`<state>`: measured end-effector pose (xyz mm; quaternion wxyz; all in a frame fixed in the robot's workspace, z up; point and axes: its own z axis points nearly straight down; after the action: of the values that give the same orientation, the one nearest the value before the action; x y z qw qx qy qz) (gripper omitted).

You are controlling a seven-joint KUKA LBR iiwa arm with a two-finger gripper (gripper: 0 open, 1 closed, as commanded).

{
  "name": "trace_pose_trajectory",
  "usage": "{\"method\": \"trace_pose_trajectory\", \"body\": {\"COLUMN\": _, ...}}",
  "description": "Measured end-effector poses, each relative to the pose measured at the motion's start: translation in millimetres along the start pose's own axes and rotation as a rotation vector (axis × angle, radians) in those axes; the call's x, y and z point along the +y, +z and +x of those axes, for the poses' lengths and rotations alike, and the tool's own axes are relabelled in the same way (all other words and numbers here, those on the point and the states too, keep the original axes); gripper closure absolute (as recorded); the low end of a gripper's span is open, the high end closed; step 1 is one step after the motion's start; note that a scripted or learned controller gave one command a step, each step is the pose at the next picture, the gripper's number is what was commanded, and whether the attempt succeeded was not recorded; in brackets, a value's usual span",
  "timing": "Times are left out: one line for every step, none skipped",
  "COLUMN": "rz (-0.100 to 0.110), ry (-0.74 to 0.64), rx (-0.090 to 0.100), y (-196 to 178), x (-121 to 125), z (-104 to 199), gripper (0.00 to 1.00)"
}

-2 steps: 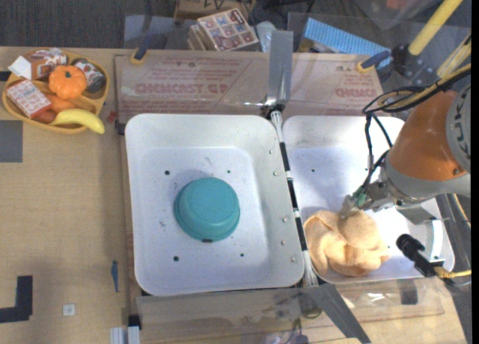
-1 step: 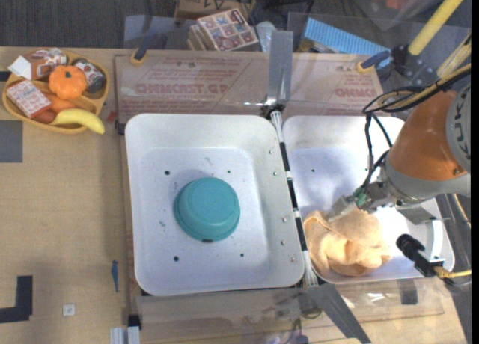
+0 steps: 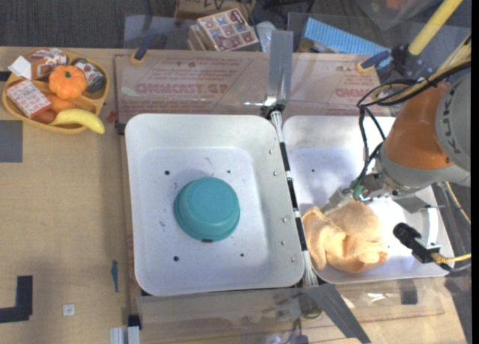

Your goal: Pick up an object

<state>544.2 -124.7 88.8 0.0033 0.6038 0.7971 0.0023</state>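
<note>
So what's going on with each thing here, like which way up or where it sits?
Teal bowl: upside down, in the middle of the left bin.
Yellow cloth: crumpled, in the near corner of the right bin.
Gripper: low, at the cloth's far edge.
Banana: lying at the edge of the dish with the small pumpkin.

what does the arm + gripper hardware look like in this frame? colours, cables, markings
The arm is grey and rounded with a broad orange band above the wrist. Dark lettering shows on the grey shell near the frame's right edge, cut off and not readable. Black cables loop along the wrist. The gripper is small and metallic grey, with a greenish spot at its base.
</note>
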Motion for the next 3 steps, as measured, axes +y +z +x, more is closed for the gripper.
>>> {"method": "trace_pose_trajectory", "body": {"rz": -0.004, "ry": 0.001, "rx": -0.002, "y": -9.9, "x": 1.3, "z": -0.8, "gripper": 1.0}}
{"method": "trace_pose_trajectory", "body": {"rz": -0.004, "ry": 0.001, "rx": -0.002, "y": -9.9, "x": 1.3, "z": -0.9, "gripper": 0.0}}
{"method": "trace_pose_trajectory", "body": {"rz": -0.006, "ry": 0.003, "rx": -0.003, "y": -18.9, "x": 1.4, "z": -2.5, "gripper": 1.0}}
